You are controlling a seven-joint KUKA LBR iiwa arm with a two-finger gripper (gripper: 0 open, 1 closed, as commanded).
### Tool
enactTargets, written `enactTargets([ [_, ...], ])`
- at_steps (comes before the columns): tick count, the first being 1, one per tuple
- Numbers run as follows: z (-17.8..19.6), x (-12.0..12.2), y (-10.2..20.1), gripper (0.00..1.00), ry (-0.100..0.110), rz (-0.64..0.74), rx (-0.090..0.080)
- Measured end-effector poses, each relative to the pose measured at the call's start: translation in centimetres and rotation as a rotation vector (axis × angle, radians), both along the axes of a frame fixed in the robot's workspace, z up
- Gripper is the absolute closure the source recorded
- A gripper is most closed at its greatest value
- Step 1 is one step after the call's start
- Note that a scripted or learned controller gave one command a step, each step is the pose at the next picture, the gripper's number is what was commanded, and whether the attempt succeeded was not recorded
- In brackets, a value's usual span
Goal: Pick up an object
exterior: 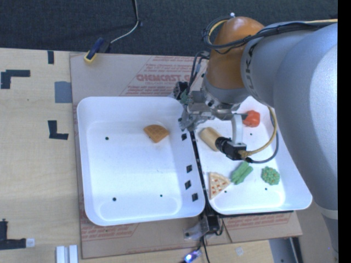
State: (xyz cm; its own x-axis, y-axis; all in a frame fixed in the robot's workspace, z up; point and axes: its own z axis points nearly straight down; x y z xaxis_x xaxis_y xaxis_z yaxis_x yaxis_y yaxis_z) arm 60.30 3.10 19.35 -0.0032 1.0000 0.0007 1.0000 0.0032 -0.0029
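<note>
My gripper (188, 119) hangs low over the divider between the two white bins, under the orange wrist band (233, 53). Just left of it, an orange-brown waffle-like piece (156, 132) lies in the left bin (93, 163). A tan bread roll (208, 137) lies immediately right of the gripper in the right bin (290, 193). Also in the right bin are a red tomato-like piece (252, 119), a pizza slice (218, 183), a green pickle-like piece (241, 172) and a green broccoli piece (270, 175). Nothing is visibly held.
The big grey arm (307, 86) covers the right bin's far right part. A black cable plug (230, 148) hangs by the roll. Cardboard (142, 75) underlies both bins. A yellow-and-blue tool (94, 51) lies at the back.
</note>
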Motion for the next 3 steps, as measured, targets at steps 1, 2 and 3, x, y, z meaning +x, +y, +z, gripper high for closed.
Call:
enactTargets([
  [1, 14.8, -2.0, 5.8, 1.0, -0.013, 0.005, 0.003],
  [2, 19.7, -1.6, 13.5, 1.0, -0.007, 0.006, 0.002],
  [3, 22.0, -3.4, 18.8, 1.0, -0.004, 0.002, 0.0],
])
